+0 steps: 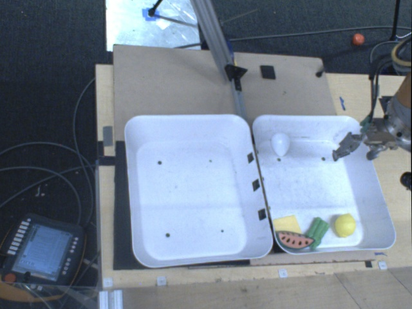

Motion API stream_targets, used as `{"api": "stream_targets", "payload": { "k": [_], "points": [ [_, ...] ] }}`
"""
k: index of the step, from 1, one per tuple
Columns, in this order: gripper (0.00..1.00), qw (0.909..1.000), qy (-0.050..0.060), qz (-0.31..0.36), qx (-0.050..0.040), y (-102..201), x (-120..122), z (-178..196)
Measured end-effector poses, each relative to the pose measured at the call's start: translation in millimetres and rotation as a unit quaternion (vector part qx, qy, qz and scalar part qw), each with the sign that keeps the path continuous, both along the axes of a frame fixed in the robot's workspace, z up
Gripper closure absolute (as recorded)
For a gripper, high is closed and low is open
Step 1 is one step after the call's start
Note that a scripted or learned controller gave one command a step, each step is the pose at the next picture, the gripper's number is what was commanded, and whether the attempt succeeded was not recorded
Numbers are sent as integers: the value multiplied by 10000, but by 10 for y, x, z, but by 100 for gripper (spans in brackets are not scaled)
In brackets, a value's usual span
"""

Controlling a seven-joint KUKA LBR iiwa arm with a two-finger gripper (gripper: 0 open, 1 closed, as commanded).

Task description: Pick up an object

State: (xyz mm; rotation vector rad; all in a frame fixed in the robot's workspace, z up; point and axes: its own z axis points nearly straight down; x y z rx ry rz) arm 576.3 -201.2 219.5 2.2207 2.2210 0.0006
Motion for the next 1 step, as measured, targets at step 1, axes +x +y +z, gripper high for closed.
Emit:
{"api": "stream_targets", "payload": {
  "k": [1],
  "points": [
    [0,10000,-34,-10,-10,2,-833,719]
  ]
}}
